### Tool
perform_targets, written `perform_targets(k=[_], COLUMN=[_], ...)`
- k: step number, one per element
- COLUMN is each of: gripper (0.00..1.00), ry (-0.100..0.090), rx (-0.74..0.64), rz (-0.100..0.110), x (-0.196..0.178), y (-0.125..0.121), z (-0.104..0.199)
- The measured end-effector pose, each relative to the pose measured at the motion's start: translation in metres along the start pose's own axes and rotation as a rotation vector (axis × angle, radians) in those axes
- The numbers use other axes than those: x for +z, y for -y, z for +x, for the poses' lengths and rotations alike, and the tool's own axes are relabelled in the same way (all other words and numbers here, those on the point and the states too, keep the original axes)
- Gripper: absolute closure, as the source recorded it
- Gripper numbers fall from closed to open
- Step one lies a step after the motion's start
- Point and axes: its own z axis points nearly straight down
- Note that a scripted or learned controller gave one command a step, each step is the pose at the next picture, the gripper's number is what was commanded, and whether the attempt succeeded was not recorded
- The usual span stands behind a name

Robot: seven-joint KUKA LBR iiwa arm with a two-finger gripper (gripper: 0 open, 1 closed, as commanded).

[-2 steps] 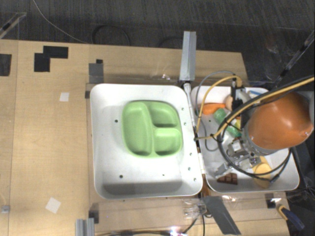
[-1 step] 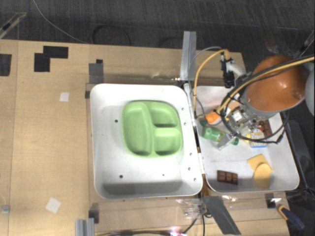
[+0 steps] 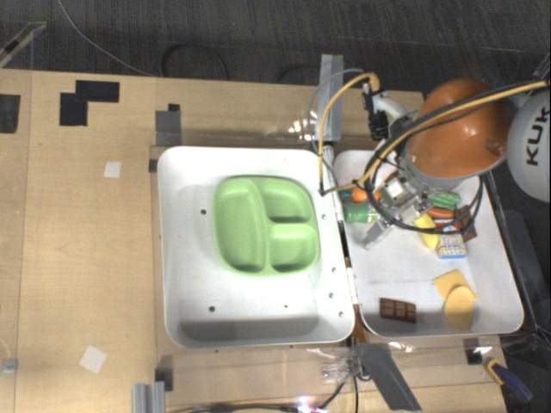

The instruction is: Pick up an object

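My gripper (image 3: 377, 227) hangs low over the upper left part of the right bin (image 3: 508, 312), with the arm's orange band (image 3: 456, 136) above it. Right beside it lie a small orange piece (image 3: 355, 195) and a green piece (image 3: 360, 216), partly hidden by the gripper. Just to its right are a yellow piece (image 3: 425, 223), a green and red item (image 3: 444, 201) and a small white and blue box (image 3: 452, 247). Nearer the bin's front lie a yellow wedge (image 3: 455, 295) and a brown chocolate bar (image 3: 398, 310).
The left bin (image 3: 185, 299) holds a green divided plate (image 3: 263, 224). A ridge (image 3: 347, 274) separates the two bins. Cables (image 3: 379, 144) loop from the arm over the right bin's back edge. A grey post (image 3: 331, 93) stands behind the bins.
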Motion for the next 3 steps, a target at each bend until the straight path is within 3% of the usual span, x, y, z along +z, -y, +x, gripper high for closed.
perform_targets(k=[1,2,3], gripper=[0.00,1.00,1.00], ry=[-0.003,0.001,-0.004], rx=[0.031,0.030,0.070], rz=[-0.001,0.008,0.000], x=[-0.003,-0.015,-0.124], y=[-0.068,-0.063,-0.019], z=[-0.026,-0.029,0.036])
